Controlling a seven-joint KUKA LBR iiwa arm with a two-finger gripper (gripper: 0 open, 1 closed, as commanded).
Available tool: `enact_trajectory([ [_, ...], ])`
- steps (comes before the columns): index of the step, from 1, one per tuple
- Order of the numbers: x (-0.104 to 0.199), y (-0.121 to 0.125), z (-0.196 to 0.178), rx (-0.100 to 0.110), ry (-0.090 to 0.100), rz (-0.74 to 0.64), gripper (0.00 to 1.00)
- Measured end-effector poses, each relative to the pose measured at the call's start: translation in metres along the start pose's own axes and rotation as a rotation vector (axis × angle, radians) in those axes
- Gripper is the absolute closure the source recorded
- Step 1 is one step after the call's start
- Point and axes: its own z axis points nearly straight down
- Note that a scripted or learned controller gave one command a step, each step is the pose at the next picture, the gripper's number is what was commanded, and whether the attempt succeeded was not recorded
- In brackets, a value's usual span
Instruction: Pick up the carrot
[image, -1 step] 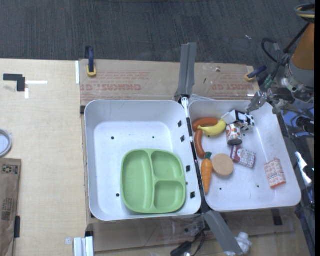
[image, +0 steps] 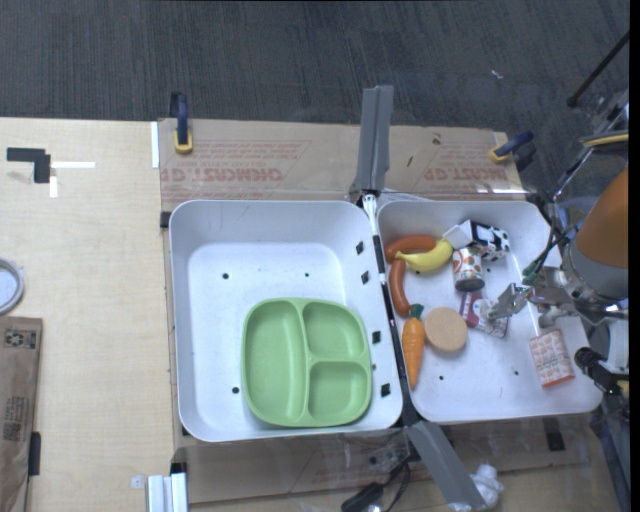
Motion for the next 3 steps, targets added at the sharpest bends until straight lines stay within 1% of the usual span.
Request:
enact_trajectory([
  [1, 0.064, -0.058, 0.002, -0.001, -0.007, -0.045, 0.0],
  [2, 0.064, -0.058, -0.006, 0.0, -0.007, -0.041, 1.0],
  [3, 0.147, -0.062, -0.091, -0.002, -0.009, -0.344, 1.0],
])
